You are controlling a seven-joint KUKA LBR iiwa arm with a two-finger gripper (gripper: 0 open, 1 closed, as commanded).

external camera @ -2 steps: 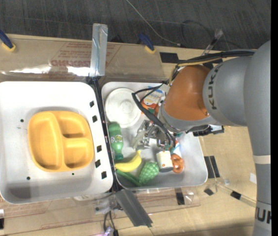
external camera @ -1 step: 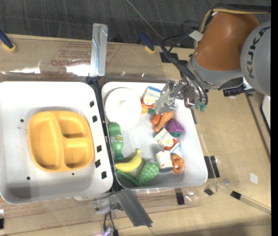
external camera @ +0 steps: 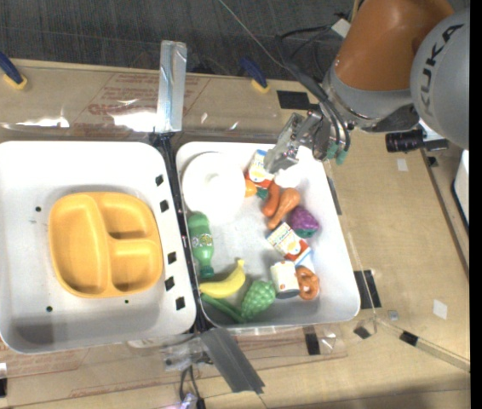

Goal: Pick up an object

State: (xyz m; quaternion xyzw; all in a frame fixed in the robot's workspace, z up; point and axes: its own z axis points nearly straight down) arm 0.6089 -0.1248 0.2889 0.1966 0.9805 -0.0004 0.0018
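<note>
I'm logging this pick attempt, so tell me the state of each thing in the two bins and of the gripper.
Gripper: low over the right bin's far side, at the small carton.
Small carton: lying under the gripper.
Yellow tray: flat in the left bin.
Banana: lying loose.
Green bottle: on its side.

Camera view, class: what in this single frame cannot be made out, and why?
- Gripper, camera view: blurred and small, so its finger state is unreadable.
- Small carton beneath it: partly covered by the gripper; contact unclear.
- Carton labels: too small to read.
- Arm: cut off by the top edge.
</note>
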